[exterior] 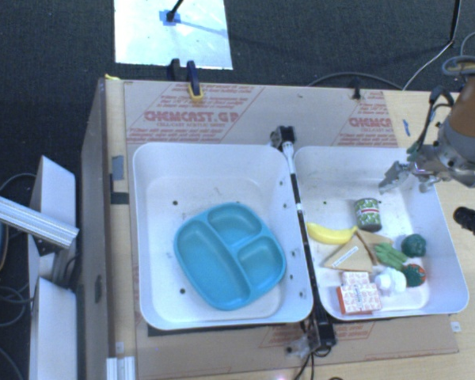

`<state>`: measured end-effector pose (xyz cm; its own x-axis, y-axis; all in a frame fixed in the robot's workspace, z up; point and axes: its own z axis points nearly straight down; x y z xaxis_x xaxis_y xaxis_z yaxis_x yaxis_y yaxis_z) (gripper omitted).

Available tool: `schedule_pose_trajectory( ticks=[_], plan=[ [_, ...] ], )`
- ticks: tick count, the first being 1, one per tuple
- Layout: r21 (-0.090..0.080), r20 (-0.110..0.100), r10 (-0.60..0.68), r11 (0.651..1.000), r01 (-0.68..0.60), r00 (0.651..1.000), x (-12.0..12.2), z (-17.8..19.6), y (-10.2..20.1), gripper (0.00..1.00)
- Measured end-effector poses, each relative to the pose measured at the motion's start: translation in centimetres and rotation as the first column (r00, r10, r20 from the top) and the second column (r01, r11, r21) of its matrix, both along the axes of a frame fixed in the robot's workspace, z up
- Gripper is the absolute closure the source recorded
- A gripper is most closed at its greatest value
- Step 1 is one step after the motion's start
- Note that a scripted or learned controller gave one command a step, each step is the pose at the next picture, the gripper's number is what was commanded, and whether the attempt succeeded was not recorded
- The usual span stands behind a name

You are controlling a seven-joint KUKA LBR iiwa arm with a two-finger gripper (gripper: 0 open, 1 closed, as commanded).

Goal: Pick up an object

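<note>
Objects for picking sit in the right bin (443,291), clustered at its near end. Left bin (150,212) holds a blue divided plate (229,254). Right bin, left to right: yellow banana (330,233), red-and-white carton (359,296), sandwich wedge (350,257), small green-labelled can (367,213) upright, broccoli piece (414,245), red-green fruit (414,274). Jaws (406,176) open, nothing between them, hanging over the bin's far right part, apart from the can

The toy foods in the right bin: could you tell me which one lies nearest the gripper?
The small green-labelled can, standing at the top of the cluster, just below-left of the gripper. The banana and broccoli lie farther down.
</note>
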<state>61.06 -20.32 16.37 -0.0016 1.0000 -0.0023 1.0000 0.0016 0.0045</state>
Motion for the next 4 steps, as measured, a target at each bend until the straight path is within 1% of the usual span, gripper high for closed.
schedule_pose_trajectory(
  ticks=[1, 2, 3, 4],
  plan=[
    [0.003, -0.004, 0.000, 1.000, 0.000, 1.000, -5.6, -3.8, 5.2, 0.00],
    [0.002, -0.003, 0.002, 1.000, -0.002, 1.000, 0.6, -6.3, 3.1, 0.00],
    [0.002, -0.004, 0.000, 1.000, 0.000, 1.000, -2.7, -8.0, 5.8, 0.00],
    [-0.001, 0.001, 0.000, 1.000, 0.000, 1.000, -2.1, 0.7, 0.3, 0.00]
  ],
)
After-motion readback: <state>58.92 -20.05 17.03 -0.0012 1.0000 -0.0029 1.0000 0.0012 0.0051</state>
